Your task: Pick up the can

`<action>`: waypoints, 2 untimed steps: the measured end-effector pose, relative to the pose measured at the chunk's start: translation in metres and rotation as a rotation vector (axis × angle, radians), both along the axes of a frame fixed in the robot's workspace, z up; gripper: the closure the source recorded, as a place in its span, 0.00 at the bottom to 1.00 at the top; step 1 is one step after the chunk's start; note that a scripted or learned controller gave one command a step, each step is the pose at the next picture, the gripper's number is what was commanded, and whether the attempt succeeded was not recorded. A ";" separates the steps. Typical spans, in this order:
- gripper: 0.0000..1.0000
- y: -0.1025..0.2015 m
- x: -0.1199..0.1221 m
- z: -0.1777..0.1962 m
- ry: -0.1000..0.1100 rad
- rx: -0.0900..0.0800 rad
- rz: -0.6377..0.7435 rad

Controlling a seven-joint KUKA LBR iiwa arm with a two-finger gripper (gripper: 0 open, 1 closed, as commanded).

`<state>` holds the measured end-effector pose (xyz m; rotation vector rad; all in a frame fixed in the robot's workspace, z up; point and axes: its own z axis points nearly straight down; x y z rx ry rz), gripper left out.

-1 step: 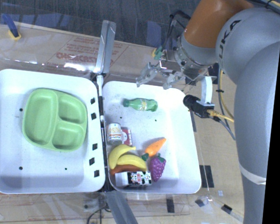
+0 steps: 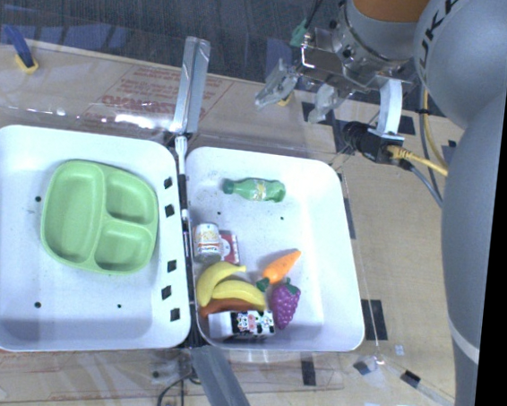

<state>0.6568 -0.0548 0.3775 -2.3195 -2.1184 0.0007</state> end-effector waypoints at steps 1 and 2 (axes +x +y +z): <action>0.00 0.065 0.000 0.066 -0.001 -0.001 0.399; 0.00 0.121 -0.051 0.066 0.001 0.000 0.812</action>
